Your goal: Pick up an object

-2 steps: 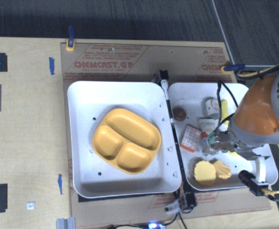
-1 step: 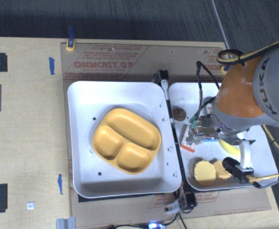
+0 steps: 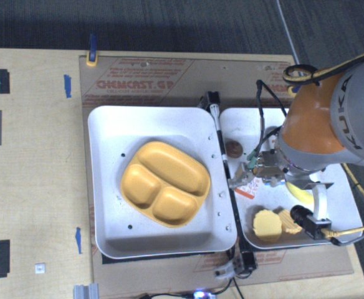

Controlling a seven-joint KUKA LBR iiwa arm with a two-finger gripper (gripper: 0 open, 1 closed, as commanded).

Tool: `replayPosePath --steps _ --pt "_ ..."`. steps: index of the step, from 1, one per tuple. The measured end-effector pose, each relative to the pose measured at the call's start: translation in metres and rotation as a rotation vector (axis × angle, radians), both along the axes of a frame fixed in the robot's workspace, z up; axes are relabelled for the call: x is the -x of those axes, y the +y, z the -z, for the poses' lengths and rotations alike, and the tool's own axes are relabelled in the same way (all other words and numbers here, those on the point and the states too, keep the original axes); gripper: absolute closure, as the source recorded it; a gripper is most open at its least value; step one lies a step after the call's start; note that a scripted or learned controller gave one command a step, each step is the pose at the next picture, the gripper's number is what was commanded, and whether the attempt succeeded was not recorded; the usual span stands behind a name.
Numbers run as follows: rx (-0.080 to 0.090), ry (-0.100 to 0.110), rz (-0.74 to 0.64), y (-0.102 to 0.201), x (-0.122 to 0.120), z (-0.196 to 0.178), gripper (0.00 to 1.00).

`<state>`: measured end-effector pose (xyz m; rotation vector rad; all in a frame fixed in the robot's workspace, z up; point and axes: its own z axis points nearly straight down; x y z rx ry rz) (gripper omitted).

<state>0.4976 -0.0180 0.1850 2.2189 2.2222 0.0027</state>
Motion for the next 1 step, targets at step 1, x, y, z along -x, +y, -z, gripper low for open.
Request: replayPosePath --steps 1 --pt "0.000 0.004 0.002 -0.0788 -0.0055 0.0458 0.00"
